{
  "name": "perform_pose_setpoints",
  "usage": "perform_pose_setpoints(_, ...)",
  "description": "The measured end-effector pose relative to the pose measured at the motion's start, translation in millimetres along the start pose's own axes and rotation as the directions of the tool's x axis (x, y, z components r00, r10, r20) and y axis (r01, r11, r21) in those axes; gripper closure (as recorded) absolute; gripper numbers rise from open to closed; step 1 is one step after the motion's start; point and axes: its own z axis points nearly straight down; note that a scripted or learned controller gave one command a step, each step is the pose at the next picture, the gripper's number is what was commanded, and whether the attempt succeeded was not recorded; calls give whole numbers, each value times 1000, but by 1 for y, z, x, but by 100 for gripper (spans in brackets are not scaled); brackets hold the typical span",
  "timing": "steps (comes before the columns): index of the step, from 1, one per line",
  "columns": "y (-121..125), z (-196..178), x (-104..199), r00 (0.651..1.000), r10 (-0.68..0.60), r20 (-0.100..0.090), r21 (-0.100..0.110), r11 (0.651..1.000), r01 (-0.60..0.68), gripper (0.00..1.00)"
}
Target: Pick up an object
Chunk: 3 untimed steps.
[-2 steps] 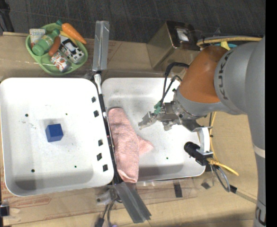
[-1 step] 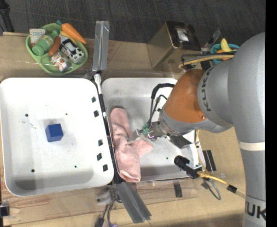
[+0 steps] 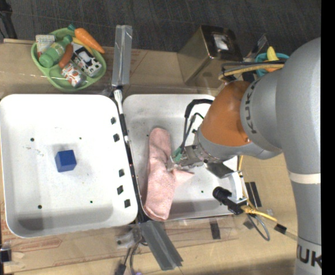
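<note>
A pink cloth [image 3: 157, 176] lies lengthwise along the left side of the right bin [image 3: 156, 105], with a fold bunched out toward the right at its middle. My gripper [image 3: 177, 159] is down in that bin, right at the cloth's right edge and touching that bunched fold. The orange wrist band and grey arm cover the right half of the bin. A small blue cube [image 3: 66, 160] sits alone in the left bin [image 3: 18, 113], far from the gripper.
A green bowl [image 3: 43, 69] of toy food, including carrots, stands beyond the left bin's far corner. A brown box [image 3: 204, 53] sits behind the right bin. A raised divider with black clips [image 3: 123, 153] separates the two bins.
</note>
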Motion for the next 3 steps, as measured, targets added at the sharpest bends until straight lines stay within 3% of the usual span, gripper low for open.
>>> perform_pose_setpoints(1, 0, 0, 0, 1000, 0, 0, 0, 1000, 0, 0)
perform_pose_setpoints(2, 0, -9, 0, 1000, -5, 1, 2, 1000, 5, 100)
perform_pose_setpoints(3, 0, -9, 0, 1000, -6, 1, 2, 1000, 6, 0)
